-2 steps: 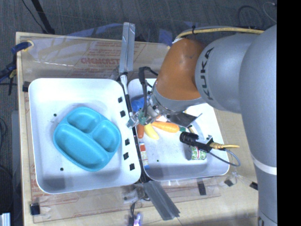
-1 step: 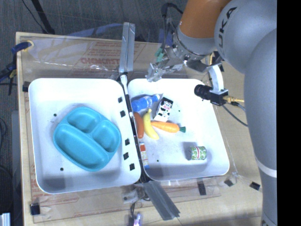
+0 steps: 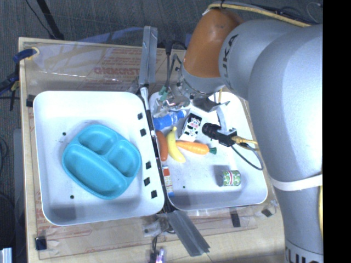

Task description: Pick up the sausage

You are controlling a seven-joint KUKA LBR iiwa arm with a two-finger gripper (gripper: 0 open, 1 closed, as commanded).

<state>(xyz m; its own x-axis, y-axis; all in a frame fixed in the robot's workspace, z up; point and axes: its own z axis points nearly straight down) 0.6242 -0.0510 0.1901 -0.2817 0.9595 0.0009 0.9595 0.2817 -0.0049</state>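
Right bin (image 3: 219,199) holds sausage (image 3: 162,146), banana (image 3: 175,147), carrot (image 3: 192,147), can (image 3: 231,177).

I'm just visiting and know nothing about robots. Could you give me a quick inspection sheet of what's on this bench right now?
Surface: two white bins side by side, left bin and right bin.
Job's things: sausage lies in the right bin by the divider, beside the banana.
Clutter: carrot, small green can, blue divided plate in the left bin.
Grippers: gripper over the right bin's far corner; fingers unclear.
Cables: black cable crossing the right bin.
Surroundings: dark floor, wooden bench edge.
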